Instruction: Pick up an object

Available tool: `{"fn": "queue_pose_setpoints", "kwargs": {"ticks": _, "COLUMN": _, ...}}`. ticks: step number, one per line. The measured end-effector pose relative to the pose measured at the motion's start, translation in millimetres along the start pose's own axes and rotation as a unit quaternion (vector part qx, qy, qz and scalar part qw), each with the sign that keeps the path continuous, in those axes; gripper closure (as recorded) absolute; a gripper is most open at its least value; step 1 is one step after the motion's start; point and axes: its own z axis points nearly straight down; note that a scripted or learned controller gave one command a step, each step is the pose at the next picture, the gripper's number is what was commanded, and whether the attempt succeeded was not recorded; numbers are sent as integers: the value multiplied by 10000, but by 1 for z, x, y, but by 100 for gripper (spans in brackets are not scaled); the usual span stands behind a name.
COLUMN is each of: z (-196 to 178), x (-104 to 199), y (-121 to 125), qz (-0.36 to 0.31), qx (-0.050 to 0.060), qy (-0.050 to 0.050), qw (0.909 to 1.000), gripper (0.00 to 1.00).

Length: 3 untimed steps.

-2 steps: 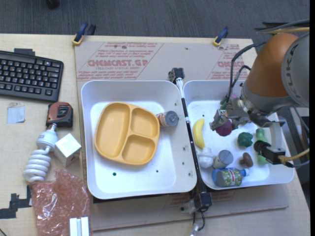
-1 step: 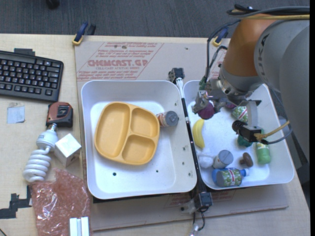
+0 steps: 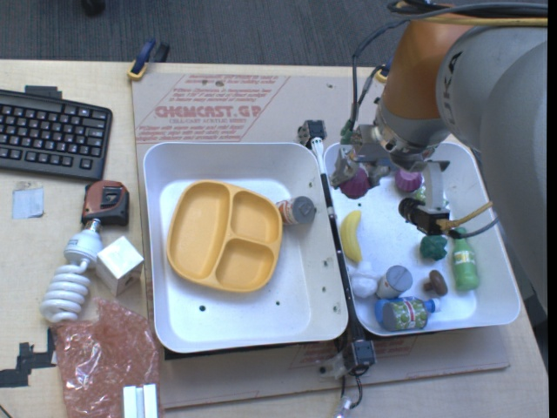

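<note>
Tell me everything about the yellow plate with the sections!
The yellow plate looks like smooth plastic, rounded at its corners, with raised ridges that split it into three compartments: one long one on the left, two smaller ones on the right. All three look empty. It lies flat, right way up, turned a little askew, on the floor of the left white bin. A small grey-capped bottle lies on its side right by the plate's upper right edge.
</note>
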Motion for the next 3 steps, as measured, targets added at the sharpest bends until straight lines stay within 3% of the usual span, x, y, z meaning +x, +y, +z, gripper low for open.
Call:
{"fn": "queue_pose_setpoints", "kwargs": {"ticks": 1, "z": -9, "x": 38, "y": 10, "qz": 2, "qx": 0, "qy": -1, "qw": 10000, "gripper": 100}}
{"fn": "queue_pose_setpoints", "kwargs": {"ticks": 2, "z": -24, "x": 100, "y": 2, "qz": 3, "qx": -1, "qy": -1, "qw": 10000, "gripper": 100}}
{"fn": "queue_pose_setpoints", "kwargs": {"ticks": 3, "z": 7, "x": 11, "y": 10, "qz": 14, "qx": 5, "qy": -1, "qw": 10000, "gripper": 100}}
